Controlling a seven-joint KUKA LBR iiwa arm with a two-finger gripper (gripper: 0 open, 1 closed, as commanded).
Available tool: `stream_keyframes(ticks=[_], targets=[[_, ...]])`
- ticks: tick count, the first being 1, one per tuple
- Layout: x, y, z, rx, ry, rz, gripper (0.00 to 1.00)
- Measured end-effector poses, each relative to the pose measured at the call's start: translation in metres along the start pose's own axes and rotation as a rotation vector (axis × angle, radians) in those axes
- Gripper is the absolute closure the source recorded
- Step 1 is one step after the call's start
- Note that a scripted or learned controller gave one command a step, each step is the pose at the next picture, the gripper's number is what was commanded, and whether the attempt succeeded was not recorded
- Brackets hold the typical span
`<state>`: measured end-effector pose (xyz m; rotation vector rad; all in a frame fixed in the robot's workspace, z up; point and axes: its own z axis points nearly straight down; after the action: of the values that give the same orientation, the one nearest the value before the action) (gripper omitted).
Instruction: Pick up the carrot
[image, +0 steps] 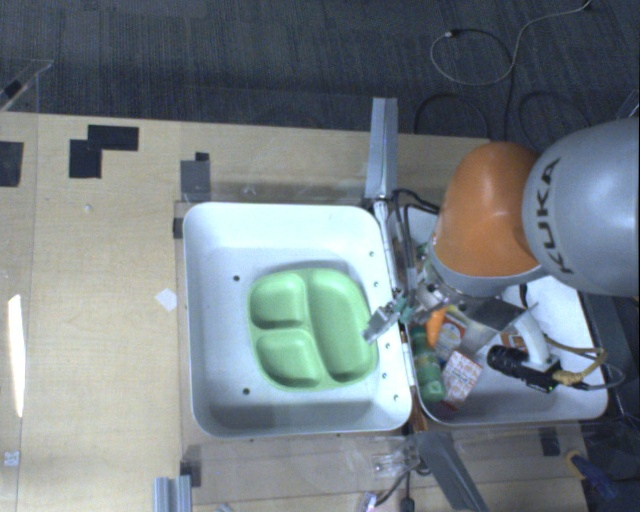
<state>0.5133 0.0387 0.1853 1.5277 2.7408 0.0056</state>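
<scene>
- Currently, in the camera view, the gripper (392, 318) sits at centre right of the frame, over the seam where the left bin (210, 300) meets the right bin (580, 395). From this slant you cannot tell whether the claw is open or closed, and nothing is visibly held in it.
- The carrot (435, 323), as best you can judge, is the small orange piece just right of the gripper. It lies at the left edge of the right bin, partly tucked beneath the wrist, and much of it is hidden, so treat that reading with caution.
- Misalignment: the claw sits left of the carrot, nearer the bin rims than the target. A descent from here would likely strike the walls or close on air.
- Clutter: a green item (429, 378) and a red-and-white packet (461, 375) lie just below the carrot in the frame, packed close together. A grasp there could catch the wrong thing.
- Wall: the carrot appears to lie against the bin's left side, leaving little room for the claw to straddle it. It may roll or squirt free.
- Occlusion: the grey arm (590, 210) covers most of the right bin, so you cannot confirm a grasp until it lifts clear.
- Neighbour: the green plate (305, 330) in the left bin lies near the claw, and a sideways sweep could nudge it.
</scene>
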Motion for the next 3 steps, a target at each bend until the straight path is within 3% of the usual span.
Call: stream_keyframes(ticks=[1,2,3], targets=[[-0.047,-0.058,0.000,0.000,-0.001,-0.007,0.00],[0.005,-0.026,0.000,-0.001,-0.001,-0.020,0.00],[0.001,-0.029,0.000,0.000,-0.001,0.369,0.00]])
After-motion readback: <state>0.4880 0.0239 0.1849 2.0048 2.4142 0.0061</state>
